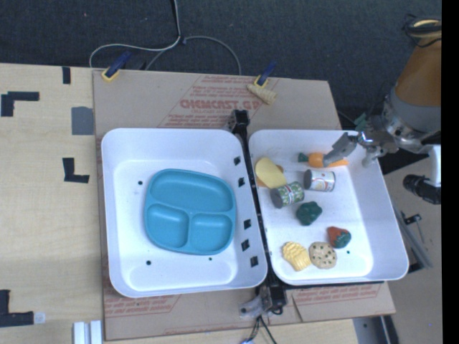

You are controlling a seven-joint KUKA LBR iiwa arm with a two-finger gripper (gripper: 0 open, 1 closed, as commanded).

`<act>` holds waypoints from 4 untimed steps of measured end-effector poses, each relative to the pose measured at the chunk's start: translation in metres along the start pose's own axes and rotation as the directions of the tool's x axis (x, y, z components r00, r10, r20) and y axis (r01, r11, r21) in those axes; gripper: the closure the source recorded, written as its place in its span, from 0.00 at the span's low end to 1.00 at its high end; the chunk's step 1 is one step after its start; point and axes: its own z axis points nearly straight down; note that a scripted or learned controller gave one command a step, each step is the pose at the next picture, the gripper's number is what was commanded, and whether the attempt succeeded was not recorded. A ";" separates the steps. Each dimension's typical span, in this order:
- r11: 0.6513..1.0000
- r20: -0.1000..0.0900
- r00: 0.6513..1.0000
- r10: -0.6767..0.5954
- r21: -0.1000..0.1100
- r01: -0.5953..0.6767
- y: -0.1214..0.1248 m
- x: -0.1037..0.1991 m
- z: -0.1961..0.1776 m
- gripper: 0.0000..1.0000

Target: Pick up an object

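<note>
The grey two-finger gripper (340, 150) reaches in from the right edge of the frame and hangs over the upper part of the right white plastic bin (382, 213). One grey finger (337, 149) slants down to the left, its tip right at a small orange carrot-shaped toy (318, 160) with a green end; whether the jaws are spread or closed cannot be told from this slant, and nothing is clearly seen between them. Behind the gripper, the arm's grey wrist (405, 124) and broad orange band (423, 70) fill the upper right corner.

Just below the finger lies a small silver tin can (320, 181) on its side. To its lower left lies a second can with a green label (288, 193), touching a pale yellow rounded toy (269, 172) near the bin's left wall. A dark green lump (309, 212) sits near the middle of the bin. Toward the lower edge are a red and green strawberry-like toy (339, 236), a tan round cookie with dark specks (323, 255) and, just beside it, a yellow ridged piece (295, 255).

The left white bin (122, 192) holds a blue plastic divided plate (190, 211) with three compartments. Both bins rest on a brown cardboard sheet (208, 102), clamped at its upper edge by two blue and yellow clips (262, 86), on a light wooden bench (43, 213).
</note>
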 end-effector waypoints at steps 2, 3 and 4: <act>1.000 0.002 1.000 0.001 -0.004 -0.001 0.062 -0.029 0.101 0.00; 1.000 0.001 1.000 -0.001 -0.004 0.001 0.053 -0.040 0.155 0.00; 1.000 0.002 1.000 -0.004 -0.006 0.004 0.084 0.008 0.152 0.00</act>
